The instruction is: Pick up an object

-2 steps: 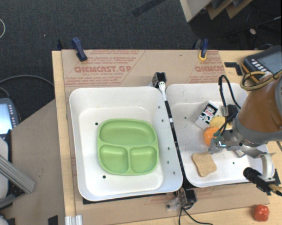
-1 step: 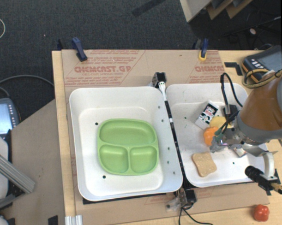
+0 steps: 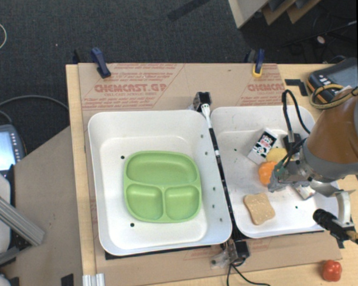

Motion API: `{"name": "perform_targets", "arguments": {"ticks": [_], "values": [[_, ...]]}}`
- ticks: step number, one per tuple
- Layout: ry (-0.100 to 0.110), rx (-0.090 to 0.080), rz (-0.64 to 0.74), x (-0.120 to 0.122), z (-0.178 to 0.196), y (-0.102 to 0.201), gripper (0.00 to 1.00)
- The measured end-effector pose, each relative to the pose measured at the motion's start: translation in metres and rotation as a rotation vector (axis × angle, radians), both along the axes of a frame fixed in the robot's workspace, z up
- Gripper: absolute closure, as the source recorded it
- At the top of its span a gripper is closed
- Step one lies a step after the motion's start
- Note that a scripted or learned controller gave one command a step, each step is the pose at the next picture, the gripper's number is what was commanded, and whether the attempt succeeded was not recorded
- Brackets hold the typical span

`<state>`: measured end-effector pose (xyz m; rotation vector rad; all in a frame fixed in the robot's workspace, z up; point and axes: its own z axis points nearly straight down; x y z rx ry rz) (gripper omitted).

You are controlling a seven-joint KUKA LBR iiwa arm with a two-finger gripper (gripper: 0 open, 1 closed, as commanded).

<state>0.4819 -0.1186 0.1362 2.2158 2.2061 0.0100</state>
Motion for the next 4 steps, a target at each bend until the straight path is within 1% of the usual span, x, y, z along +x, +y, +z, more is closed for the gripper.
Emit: {"name": "perform_targets", "arguments": {"ticks": [4], "values": [[-0.009, -0.004, -0.001, 0.002, 0.039, 0.000, 1.00]]}}
